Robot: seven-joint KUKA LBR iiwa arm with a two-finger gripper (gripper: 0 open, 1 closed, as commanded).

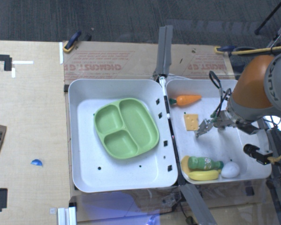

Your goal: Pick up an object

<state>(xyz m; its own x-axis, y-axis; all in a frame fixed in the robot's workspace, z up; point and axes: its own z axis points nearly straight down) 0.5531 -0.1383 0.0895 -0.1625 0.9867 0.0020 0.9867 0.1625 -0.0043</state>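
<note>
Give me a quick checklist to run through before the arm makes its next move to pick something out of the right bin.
1. Targets present in the right white bin: orange toy carrot, yellow cheese slice with holes, green bottle, yellow banana, white round object: ok.
2. Two-finger gripper over the right bin, beside the cheese slice: ok.
3. Object between its fingers: cannot tell.
4. Cheese slice lies flat, apart from the carrot: ok.
5. Bottle, banana and white object crowded in the near corner: not ok for a clean grasp.
6. Green divided plate in the left bin, out of the way: ok.
</note>
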